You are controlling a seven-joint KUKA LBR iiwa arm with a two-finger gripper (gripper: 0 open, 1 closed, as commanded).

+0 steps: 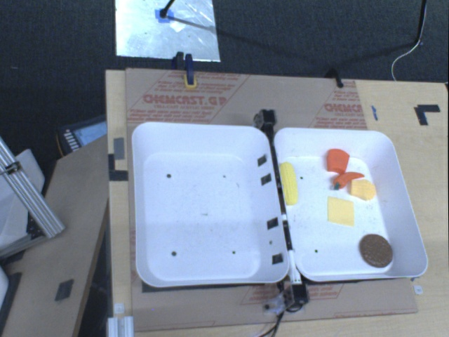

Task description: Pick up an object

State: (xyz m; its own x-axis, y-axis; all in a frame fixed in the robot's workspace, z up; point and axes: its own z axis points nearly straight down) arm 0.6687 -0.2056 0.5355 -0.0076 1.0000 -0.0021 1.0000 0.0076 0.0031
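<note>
The right bin (403, 181) holds several small toy foods. A yellow corn cob (288, 182) lies along its left wall. An orange-red piece (337, 160) sits near the back, with a small orange carrot-like piece (346, 180) just below it. Beside that is a yellow-orange cheese chunk (363, 189). A flat pale yellow square (342, 211) rests in the middle. A round brown cookie (376, 250) lies near the front right corner.
The left bin (140, 188) stands beside the right one, joined along a black clipped seam (275, 202). Both sit on a brown cardboard sheet (210, 97). A shiny metal plate (167, 20) lies beyond the bench, and an aluminium frame (28, 195) stands at the left.
</note>
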